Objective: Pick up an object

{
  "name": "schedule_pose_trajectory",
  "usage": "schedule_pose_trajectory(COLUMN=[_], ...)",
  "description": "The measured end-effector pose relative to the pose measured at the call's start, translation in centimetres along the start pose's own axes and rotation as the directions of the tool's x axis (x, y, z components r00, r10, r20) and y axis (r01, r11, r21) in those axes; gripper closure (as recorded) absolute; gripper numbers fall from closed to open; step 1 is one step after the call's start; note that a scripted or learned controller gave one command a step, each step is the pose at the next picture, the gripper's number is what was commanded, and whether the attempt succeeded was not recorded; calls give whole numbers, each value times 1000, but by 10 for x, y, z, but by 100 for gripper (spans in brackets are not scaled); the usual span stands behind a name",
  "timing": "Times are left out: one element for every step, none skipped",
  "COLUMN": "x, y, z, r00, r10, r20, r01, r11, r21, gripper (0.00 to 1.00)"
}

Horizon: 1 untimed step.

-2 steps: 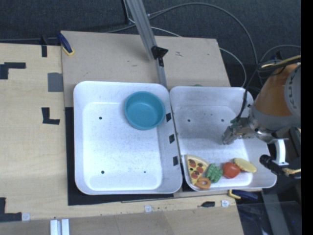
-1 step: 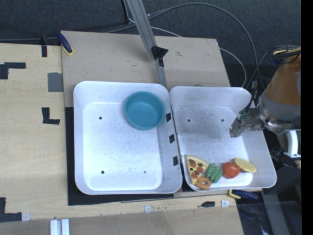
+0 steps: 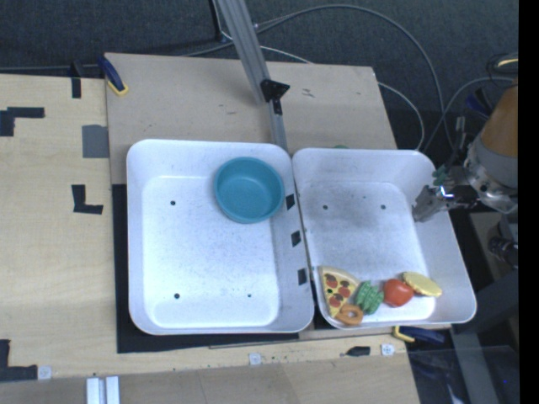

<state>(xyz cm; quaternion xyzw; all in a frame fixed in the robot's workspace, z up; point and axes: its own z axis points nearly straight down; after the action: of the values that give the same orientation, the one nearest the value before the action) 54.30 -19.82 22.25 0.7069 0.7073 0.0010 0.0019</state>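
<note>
A blue bowl (image 3: 248, 189) sits upright at the back right of the left bin (image 3: 152, 251). Along the front edge of the right bin (image 3: 362, 217) lie a pizza slice (image 3: 337, 289), a green toy (image 3: 368, 295), a red tomato (image 3: 397, 292) and a yellow piece (image 3: 422, 284). An orange ring (image 3: 351, 314) rests by the pizza slice. My gripper (image 3: 428, 202) hangs over the right bin's right rim, well behind the toys. Nothing shows between its fingers.
A grey metal pole (image 3: 253, 53) slants down from the back to the gap between the bins. Cables (image 3: 404, 66) loop behind the right bin. The arm's orange band (image 3: 505, 124) is at the right edge.
</note>
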Motion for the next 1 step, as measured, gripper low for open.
schedule_pose_trajectory(x=[0], y=[1], z=[-38], r00=[1000], r10=[0], r20=[0], r01=[0], r11=[1000], r21=[1], gripper=[100])
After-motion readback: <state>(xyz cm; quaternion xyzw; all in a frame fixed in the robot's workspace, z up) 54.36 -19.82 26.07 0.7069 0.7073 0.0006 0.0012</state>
